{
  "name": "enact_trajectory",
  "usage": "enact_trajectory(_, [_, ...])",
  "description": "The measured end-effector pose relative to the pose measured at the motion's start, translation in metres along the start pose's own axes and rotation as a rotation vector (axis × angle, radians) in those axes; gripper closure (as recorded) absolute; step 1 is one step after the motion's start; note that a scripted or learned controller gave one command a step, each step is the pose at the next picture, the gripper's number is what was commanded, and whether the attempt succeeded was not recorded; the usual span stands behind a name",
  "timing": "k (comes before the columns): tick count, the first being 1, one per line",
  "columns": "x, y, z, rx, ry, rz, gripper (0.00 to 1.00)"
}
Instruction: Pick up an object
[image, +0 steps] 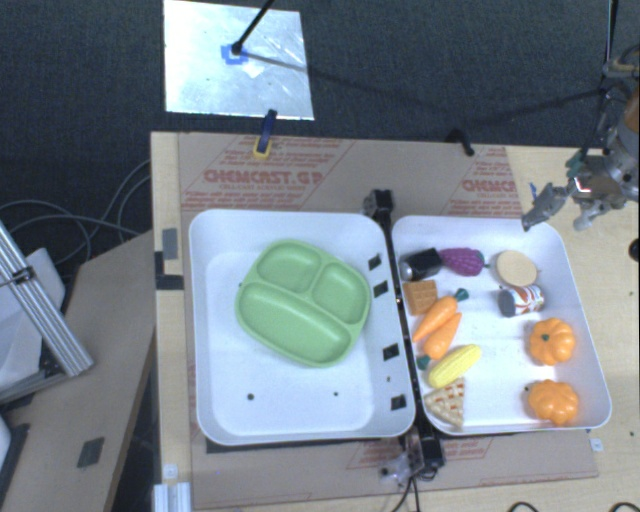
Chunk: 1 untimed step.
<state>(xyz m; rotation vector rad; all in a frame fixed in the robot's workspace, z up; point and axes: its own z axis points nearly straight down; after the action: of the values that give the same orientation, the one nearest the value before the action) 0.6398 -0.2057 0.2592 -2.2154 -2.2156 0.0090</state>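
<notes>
Green plate (303, 301), orange pumpkins (551, 340), seemingly purple eggplant (462, 261)

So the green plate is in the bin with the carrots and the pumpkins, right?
Not quite. The camera view shows the green plate alone in the left bin. The carrots and the two pumpkins are in the right bin, with the other toy food.

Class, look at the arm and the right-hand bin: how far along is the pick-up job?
Nothing is done yet: the toy foods, such as the carrot and corn, lie in the right bin. The gripper hangs beyond the bin's far right corner, carrying nothing. Descent, grasp and lift remain.
</notes>
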Motion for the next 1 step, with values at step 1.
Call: enact_trajectory(1, [0.0010, 0.0020, -0.0083, -0.012, -0.003, -0.003, 0.00])
